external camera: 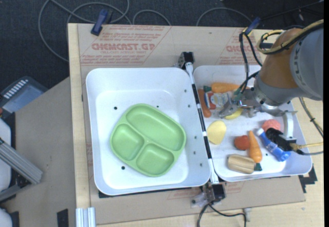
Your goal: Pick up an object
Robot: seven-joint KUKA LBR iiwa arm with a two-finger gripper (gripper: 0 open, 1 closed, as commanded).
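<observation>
My gripper [235, 106] is low in the right bin [288, 169], near its upper left part, directly over a small yellow piece [234, 115] that shows just under it. Touching or apart, I cannot tell. Close around it lie an orange oblong item [223, 87], a red and white packet [208, 100] and a pale yellow rounded fruit [217, 132]. Further right and toward the front are a red tomato-like ball [241, 142], a carrot [254, 148], a blue object [273, 147], a pink piece [273, 124] and a tan wooden cylinder [241, 164].
The left bin [103, 92] holds a green divided plate [149, 139]. A black clamp [186, 58] sits at the top of the divider between the bins. The arm's orange band [280, 67] and cables hang over the right bin's far right side.
</observation>
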